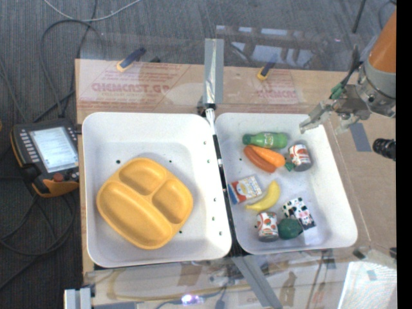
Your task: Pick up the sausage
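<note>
We locate the reddish-orange tapered sausage [263, 158] in the right white plastic bin [343, 198], between a green bottle [265, 139] and a red can [299, 156]. The two-finger gripper [326, 122] hovers over the bin's far corner, fingers spread wide, holding nothing, presumably staged for approach.

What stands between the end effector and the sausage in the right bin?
Nothing covers the sausage from above. On a slanted path from the end effector, the red can stands by its end nearest the arm; the green bottle lies close behind.
</note>
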Tool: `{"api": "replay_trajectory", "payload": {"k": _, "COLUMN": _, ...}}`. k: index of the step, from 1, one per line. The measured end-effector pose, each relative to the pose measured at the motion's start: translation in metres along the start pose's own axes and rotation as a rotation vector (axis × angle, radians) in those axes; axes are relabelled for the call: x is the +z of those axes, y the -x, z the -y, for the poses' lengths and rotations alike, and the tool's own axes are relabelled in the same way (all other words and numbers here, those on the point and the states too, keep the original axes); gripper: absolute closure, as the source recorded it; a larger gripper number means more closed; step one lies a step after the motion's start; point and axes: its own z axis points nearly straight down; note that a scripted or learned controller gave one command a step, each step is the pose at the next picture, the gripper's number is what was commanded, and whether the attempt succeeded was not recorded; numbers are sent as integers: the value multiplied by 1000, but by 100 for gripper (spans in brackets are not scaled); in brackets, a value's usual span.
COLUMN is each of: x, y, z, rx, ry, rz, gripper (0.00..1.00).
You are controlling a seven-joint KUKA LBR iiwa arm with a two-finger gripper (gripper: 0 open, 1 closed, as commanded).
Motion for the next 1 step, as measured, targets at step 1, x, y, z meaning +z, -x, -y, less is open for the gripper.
{"api": "replay_trajectory", "payload": {"k": 1, "x": 90, "y": -70, "z": 51, "rx": 98, "ry": -2, "rz": -1, "gripper": 0}}
